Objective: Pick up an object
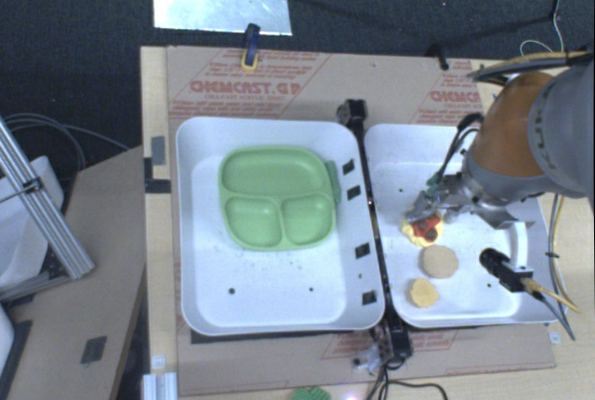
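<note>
Seemingly the pick is only at its approach stage. The claw (430, 207) hangs low in the right bin (400, 161), just above and slightly left of the tan disc (439, 261) as the camera shows it, and its tip sits right at a small red and yellow toy (423, 228) that lies touching or almost touching that disc's upper left edge. I cannot tell whether the claw is wide or narrow, nor whether it grips the toy, since the wrist hides the tip. 1 more thing, a yellow lump (425, 294), rests just below the tan disc. Far left of the disc, a green plate (277, 198) lies in the left bin (270, 300). Nothing looks lifted yet, so closing on a thing and raising it remain.
</note>
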### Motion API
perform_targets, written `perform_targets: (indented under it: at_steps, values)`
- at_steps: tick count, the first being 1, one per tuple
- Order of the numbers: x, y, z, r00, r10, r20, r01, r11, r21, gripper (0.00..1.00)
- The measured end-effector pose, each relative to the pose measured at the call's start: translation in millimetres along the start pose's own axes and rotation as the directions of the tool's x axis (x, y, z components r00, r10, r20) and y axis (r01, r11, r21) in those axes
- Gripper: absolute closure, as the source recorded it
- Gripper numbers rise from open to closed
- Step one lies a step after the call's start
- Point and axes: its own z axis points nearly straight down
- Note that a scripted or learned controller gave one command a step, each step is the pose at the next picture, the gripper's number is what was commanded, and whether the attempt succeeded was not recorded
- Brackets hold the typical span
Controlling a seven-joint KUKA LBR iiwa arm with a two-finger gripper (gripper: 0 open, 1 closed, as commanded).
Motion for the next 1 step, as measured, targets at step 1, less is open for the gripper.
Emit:
perform_targets:
  at_steps: [1]
  values:
    - [46.1,67.1,-91.8,1.0,-0.009,0.001,0.009,1.0,-0.005,1.0]
